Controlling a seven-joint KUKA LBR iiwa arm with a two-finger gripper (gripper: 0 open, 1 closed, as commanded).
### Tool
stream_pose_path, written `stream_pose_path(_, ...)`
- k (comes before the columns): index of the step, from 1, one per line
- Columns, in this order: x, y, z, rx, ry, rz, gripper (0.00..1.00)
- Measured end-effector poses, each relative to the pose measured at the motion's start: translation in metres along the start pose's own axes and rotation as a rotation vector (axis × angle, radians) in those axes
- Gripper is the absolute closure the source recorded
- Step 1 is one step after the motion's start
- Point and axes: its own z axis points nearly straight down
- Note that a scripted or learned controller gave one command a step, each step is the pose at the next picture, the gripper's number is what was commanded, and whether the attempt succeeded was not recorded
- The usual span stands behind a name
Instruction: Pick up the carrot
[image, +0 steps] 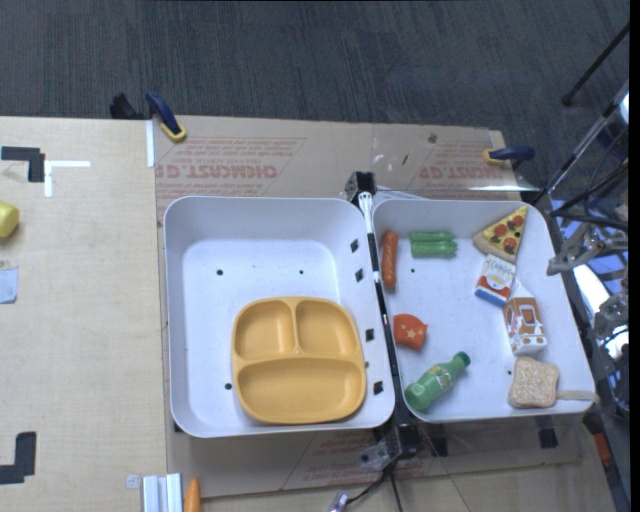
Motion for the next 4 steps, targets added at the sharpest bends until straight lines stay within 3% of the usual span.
stream_pose_path(1, -0.031, 0.030, -0.015, -0.001, -0.001, -0.457, 0.00)
stream_pose_path(2, -0.040, 0.099, -0.032, -0.003, -0.002, -0.751, 0.00)
stream_pose_path(3, -0.064, 0.183, 0.022, -0.008, 0.001, -1.017, 0.00)
stream_pose_path(4, -0.075, 0.254, 0.157, -0.010, 0.002, -1.162, 0.00)
